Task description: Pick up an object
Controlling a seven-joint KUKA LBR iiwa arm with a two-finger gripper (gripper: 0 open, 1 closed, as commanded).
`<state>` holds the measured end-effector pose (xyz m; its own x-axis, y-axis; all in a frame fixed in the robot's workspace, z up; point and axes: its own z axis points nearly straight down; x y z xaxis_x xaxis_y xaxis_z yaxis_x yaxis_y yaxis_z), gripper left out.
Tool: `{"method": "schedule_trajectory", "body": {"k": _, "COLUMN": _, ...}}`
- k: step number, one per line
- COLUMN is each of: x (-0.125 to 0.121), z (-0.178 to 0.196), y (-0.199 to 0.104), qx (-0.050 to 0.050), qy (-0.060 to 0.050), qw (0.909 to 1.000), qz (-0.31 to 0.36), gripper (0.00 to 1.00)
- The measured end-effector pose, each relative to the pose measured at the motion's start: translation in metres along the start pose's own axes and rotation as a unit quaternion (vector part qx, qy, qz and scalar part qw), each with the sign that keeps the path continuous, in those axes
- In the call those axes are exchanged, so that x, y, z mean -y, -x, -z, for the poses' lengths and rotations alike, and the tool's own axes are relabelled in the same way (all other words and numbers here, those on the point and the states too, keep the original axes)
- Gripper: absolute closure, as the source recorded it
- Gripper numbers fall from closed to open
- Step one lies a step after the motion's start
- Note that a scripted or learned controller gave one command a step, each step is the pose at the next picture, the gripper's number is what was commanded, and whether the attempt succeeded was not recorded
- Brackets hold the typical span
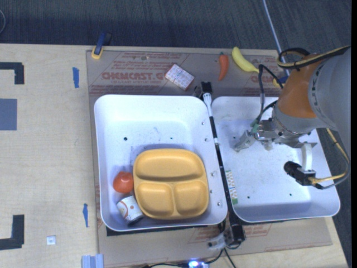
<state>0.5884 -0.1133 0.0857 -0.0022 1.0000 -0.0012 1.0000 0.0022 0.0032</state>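
Yellow tray, a divided plate with three compartments, is the biggest object and lies flat in the lower centre of the frame, filling much of the left bin. That bin and the right bin sit side by side across the middle of the frame on a brown board with red lettering. The grey arm, with its orange band, enters from the right edge and reaches over the upper part of the right bin; its gripper points toward the left, low over the white floor, and whether its jaws are apart or together cannot be told from this angle. Nothing is seen between them. Above the bins, on the board's top edge, lie a yellow banana and, just left of it, a red pepper, with a small patterned card further left. Tucked against the tray's left side are an orange-red ball and, below it, a small white-and-orange cup in the bin's lower left corner.
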Motion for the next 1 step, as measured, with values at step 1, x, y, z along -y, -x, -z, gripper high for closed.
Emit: {"method": "schedule_trajectory", "body": {"k": 1, "x": -0.0787, "z": -0.0005, "y": 0.0229, "qx": 0.0, "qy": -0.001, "qw": 1.0, "qz": 0.0, "gripper": 0.0}}
